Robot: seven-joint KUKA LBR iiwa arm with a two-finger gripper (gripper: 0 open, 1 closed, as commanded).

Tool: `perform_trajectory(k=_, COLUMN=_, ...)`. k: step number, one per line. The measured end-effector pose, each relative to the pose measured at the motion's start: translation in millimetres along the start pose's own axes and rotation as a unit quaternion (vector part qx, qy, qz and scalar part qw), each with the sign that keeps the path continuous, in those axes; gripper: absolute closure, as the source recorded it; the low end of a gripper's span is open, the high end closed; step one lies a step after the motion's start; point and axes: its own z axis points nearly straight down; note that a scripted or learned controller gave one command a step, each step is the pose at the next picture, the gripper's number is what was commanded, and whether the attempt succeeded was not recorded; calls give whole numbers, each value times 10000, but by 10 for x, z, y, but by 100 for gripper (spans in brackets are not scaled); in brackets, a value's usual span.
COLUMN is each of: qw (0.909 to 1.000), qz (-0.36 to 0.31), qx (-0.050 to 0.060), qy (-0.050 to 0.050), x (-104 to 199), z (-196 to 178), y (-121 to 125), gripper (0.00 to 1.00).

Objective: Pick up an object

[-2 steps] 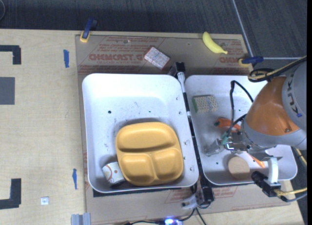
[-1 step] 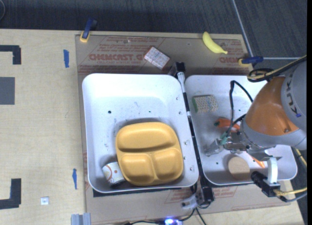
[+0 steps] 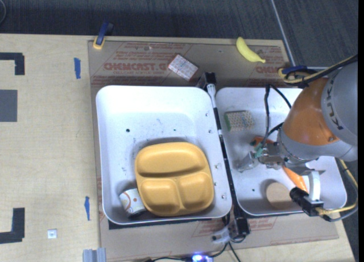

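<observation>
I count two white bins side by side on the surface [image 3: 45,158]. The left bin [image 3: 114,107] holds two things: one yellow three-compartment tray [image 3: 173,177] lying toward its near side, and one small white cup with an orange mark [image 3: 131,200], tipped on its side and touching the tray's near-left corner.

The right bin [image 3: 244,198] has the arm [image 3: 315,121] over it, reaching in from the right, its orange band above the wrist. The end effector [image 3: 259,156] sits low near the bin's middle, pointing left; I cannot tell how it is set or whether anything is caught in it. In this bin I count one green mesh pad [image 3: 239,120] at the far left, one round tan disc [image 3: 277,194] at the near side, and one orange piece [image 3: 297,179] just right of the disc, partly under the arm. Something small and orange shows just beside the end effector, too hidden to name.

Beyond the bins, on the cardboard sheet [image 3: 131,65], I see one banana [image 3: 249,51] at the far right, one small patterned card [image 3: 182,66] near the middle, and one yellow and blue clamp [image 3: 102,34] at the far left corner.
</observation>
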Motion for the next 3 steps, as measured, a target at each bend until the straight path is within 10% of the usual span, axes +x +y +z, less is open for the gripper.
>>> perform_trajectory(k=2, qw=10000, qz=5, qx=0, qy=3, x=-5, z=-3, y=-267, gripper=0)
perform_trajectory(k=3, qw=10000, qz=3, qx=-18, qy=3, x=1, z=-105, y=-254, gripper=100)
